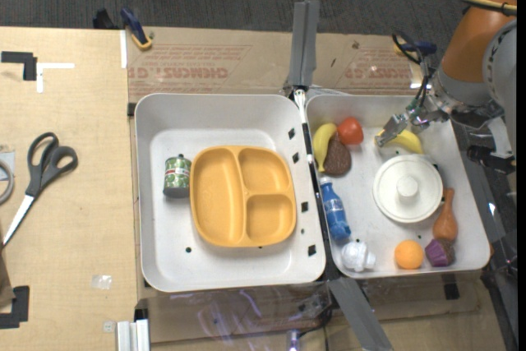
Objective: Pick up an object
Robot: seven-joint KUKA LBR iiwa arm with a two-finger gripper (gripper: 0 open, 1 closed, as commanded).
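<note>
The gripper point(396, 127) is hanging low over the back of the right bin point(472, 263), just beside a yellow banana piece point(407, 142); it is perhaps touching it, but the view is too small there, and I cannot tell how the gripper is set. A white lidded bowl point(408, 188) is sitting just in front. The red tomato point(350, 131) is lying near, to the left. In the left bin point(148, 201), a yellow divided plate point(243, 195) is resting beside a green can point(176, 175).
</note>
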